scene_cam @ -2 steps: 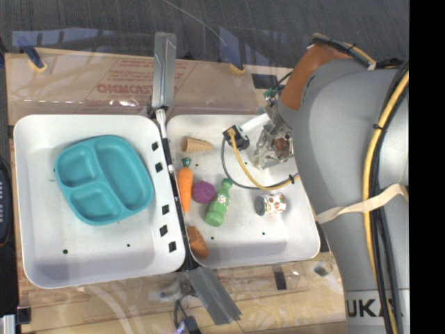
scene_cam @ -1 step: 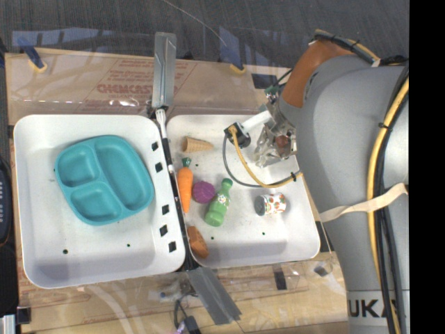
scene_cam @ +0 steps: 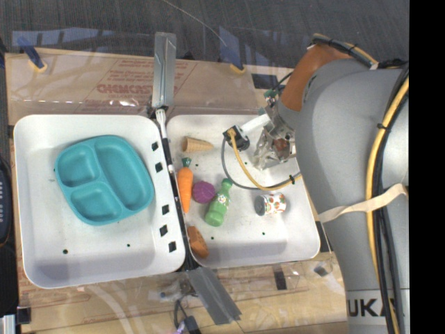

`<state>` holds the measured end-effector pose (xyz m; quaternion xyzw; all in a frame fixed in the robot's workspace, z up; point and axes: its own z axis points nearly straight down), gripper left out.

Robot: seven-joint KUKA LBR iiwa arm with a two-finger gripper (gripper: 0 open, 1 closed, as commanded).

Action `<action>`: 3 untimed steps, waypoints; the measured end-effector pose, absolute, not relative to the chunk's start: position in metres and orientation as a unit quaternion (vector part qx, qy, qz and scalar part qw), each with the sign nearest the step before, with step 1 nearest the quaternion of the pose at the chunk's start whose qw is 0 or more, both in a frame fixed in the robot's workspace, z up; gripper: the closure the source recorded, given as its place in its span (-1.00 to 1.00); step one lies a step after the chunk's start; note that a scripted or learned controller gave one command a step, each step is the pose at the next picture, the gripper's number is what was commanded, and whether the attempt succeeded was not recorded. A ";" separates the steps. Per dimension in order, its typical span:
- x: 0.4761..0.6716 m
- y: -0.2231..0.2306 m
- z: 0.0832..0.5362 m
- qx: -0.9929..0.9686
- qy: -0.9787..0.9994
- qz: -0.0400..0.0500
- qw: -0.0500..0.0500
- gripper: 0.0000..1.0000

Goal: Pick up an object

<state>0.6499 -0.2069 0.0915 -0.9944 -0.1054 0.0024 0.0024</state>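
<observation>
My gripper [scene_cam: 267, 154] hangs over the upper right part of the right bin [scene_cam: 240, 250], with looped cables around it. Below it, a small white cup with coloured dots [scene_cam: 272, 204] lies on the bin floor, apart from the gripper. Further left lie a green bottle [scene_cam: 218, 202], a purple ball-like piece [scene_cam: 204, 192], an orange carrot [scene_cam: 184, 187] along the bin's left wall, and a tan cone [scene_cam: 198, 144] near the top. A brown piece [scene_cam: 197, 241] rests in the lower left corner. Nothing shows held in the gripper.
The left bin [scene_cam: 42, 256] holds a teal divided plate [scene_cam: 104, 178]. A black-clipped divider [scene_cam: 165, 186] runs between the bins. The grey arm [scene_cam: 348, 152] covers the right bin's right edge.
</observation>
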 end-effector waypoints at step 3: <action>0.651 -0.205 0.102 -0.994 -0.108 0.002 0.003 1.00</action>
